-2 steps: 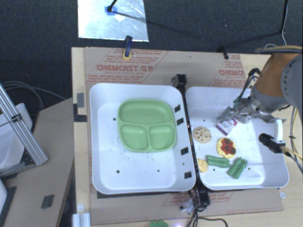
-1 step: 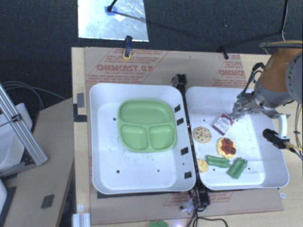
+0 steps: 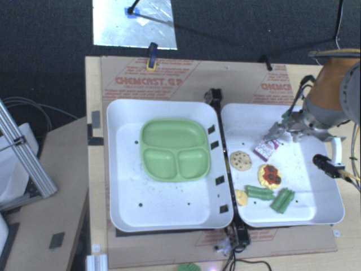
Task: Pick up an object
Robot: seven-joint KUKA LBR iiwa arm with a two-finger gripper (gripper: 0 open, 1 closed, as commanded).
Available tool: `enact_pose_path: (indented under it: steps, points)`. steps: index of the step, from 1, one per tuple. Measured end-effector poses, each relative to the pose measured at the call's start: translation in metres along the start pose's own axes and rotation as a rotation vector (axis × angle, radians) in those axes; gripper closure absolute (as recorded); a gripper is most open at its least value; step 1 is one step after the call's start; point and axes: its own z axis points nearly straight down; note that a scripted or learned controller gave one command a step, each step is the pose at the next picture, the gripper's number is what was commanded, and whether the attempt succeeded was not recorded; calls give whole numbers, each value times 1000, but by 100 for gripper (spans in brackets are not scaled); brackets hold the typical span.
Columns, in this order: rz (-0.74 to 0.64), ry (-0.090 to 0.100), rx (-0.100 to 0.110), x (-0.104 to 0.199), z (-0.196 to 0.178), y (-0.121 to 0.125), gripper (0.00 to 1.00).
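Bins first: the left bin [image 3: 121, 168] carries a green divided tray [image 3: 174, 150] set square in its middle, likely parked there as a drop spot, while the right bin [image 3: 321, 208] holds all the loose pieces, so any pick must happen on that side. The arm [image 3: 333, 92] leans in from the right over that bin, which puts the gripper [image 3: 277, 132] low beside a small pink-and-white packet [image 3: 266, 149], the nearest candidate. Its fingers look slightly apart and perhaps touching the packet's upper edge, though the view is too coarse to be sure; nothing sits between them. Below lie green vegetable pieces [image 3: 272, 196], a red-and-yellow piece [image 3: 269, 175], and a cookie [image 3: 241, 160].
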Motion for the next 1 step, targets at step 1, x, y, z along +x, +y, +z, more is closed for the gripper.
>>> enact_pose_path:
  steps: [1]
  points:
    - [2, 6, 19, 7, -31, -49, 0]
